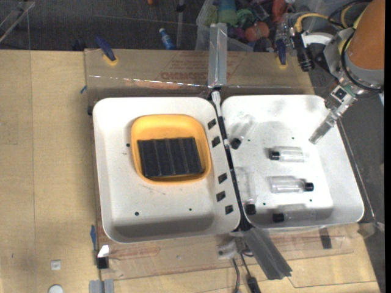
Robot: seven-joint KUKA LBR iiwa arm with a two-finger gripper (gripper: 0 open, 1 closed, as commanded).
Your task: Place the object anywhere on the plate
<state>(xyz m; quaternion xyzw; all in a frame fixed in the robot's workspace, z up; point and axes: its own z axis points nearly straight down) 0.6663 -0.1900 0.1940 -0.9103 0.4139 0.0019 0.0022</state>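
A yellow plate (142,130) lies in the left bin (113,163). A dark ridged rectangular block (170,156) rests flat on it, covering most of its middle. My gripper (319,133) hangs over the upper right of the right bin (342,182), slanting down to the left. It is above and to the right of the clear bottles, and I see nothing in it. The nearest bottle (288,155), clear with a black cap, lies a little below and left of the gripper tip.
Several clear black-capped bottles lie in the right bin: one lower down (291,186), one by the divider (240,131), one at the front wall (292,215). The divider (221,157) with black clips separates the bins. Clutter and cables sit behind the bench.
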